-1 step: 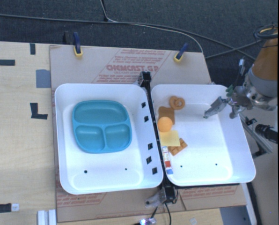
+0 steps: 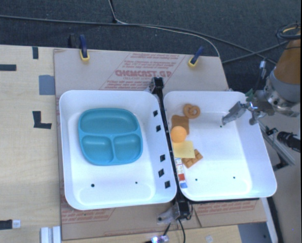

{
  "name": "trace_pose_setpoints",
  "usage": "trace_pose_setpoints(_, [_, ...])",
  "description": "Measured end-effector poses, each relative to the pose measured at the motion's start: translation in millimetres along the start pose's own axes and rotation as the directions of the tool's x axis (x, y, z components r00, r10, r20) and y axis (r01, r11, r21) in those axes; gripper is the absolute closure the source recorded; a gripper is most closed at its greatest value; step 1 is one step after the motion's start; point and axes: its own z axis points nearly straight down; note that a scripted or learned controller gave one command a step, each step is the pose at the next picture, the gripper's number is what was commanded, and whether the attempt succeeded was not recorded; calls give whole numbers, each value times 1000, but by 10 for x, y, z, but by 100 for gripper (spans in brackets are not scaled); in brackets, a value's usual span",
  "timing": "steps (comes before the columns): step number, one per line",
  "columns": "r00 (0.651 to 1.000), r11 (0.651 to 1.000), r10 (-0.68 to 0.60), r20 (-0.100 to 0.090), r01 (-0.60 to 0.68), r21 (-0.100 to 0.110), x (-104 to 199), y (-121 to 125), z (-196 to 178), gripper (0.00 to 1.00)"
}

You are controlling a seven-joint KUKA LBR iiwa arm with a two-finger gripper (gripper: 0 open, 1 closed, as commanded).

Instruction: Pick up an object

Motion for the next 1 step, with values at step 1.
trace_pose_setpoints(1, [1000, 1000, 0, -2, 0, 6, 32, 29, 639, 0])
